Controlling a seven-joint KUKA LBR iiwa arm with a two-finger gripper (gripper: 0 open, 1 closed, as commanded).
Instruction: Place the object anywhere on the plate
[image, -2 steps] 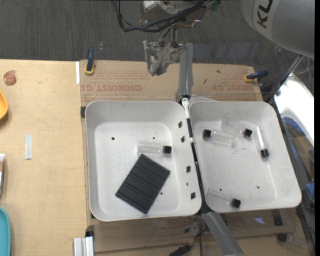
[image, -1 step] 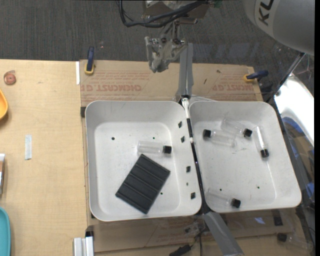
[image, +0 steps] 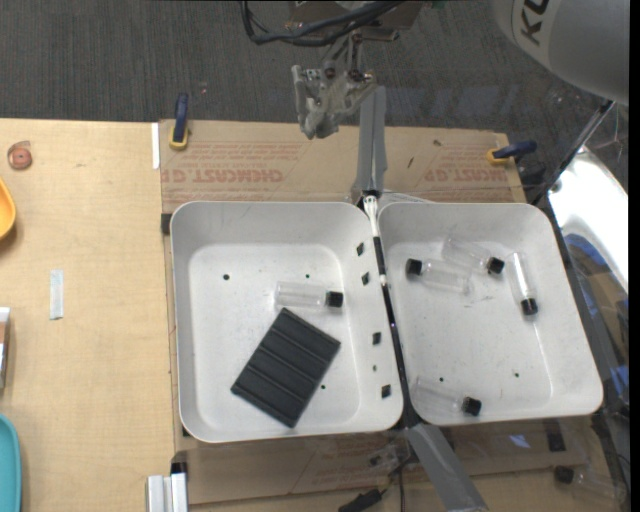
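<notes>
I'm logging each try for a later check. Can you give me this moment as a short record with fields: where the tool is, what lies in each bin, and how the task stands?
tool: above the bench's far edge, behind the bins, nothing seen between its fingers
left bin: black ridged plate lying flat; one clear vial with black cap beside the plate's far corner, apart from it
right bin: several clear vials with black caps, e.g.; exact count hard to tell
task state: no vial on the plate yet
</notes>
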